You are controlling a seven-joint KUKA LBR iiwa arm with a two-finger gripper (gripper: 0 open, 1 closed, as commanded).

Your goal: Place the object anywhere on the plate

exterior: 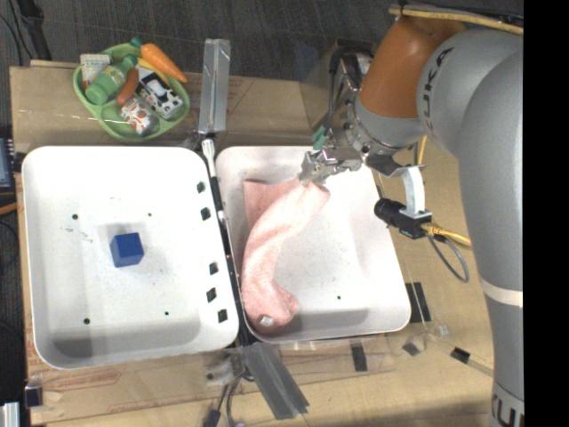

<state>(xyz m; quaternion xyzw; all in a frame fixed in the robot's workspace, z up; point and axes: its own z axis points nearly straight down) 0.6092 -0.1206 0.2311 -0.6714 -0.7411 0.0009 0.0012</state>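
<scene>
We are looking down on the grey arm (462, 87), which is leaning in from the right with its orange band above the wrist, its wrist tilting down over the far edge of the right bin (373, 265). The gripper (322, 169) is hanging low there, its fingers pinching the upper corner of a pink cloth (271, 247). That corner is drawing up to a narrow point at the fingertips. The rest of the cloth is trailing down and to the left across the bin floor, its lower end bunching near the front left corner beside the divider.

In the left bin (89, 274) we are seeing a blue cube (127, 248) sitting alone, well apart from the cloth. Beyond that bin, a green bowl (116, 130) is holding toy food, a carrot (160, 59) among it.
</scene>
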